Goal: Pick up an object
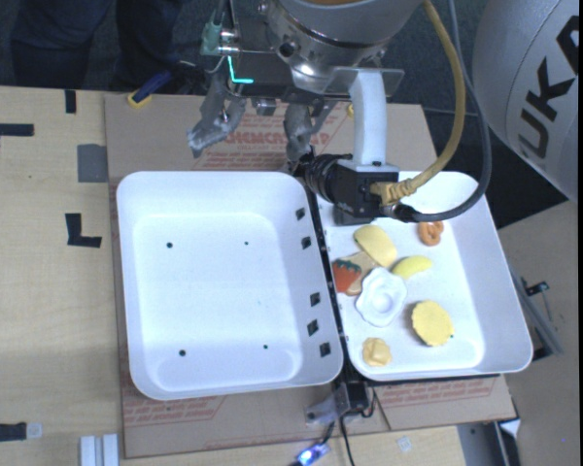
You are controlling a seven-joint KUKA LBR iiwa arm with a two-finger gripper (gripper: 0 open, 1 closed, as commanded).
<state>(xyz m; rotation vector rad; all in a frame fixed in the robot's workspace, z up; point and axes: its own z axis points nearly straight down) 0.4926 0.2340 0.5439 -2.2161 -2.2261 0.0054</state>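
Camera view from above the bench: the gripper [257, 129] hangs at about twelve o'clock of the scene, above the cardboard [155, 139] behind the far rim of the left bin [214, 280], its two fingers spread apart and nothing between them. The candidate objects all lie in the right bin [486, 289], toward four o'clock from the gripper and well apart from it. A pale yellow oblong piece [376, 242] sits nearest the bin's far side; a small orange ring-shaped piece [430, 232] lies at its three o'clock, a small yellow piece [414, 266] at its four o'clock. A white piece with a fried-egg look [380, 297] occupies the middle, with a red-and-orange piece [347, 276] just beside it at ten o'clock, near the wall between the bins. A round yellow piece [431, 322] and a small tan piece [375, 351] lie toward the near rim. To do the pick well, the round yellow piece appears the best target, since it stands apart from its neighbours and from the walls; the descent should be centred, the fingers straddling its narrower width. The clustered pieces near the dividing wall risk a blocked or double grasp.
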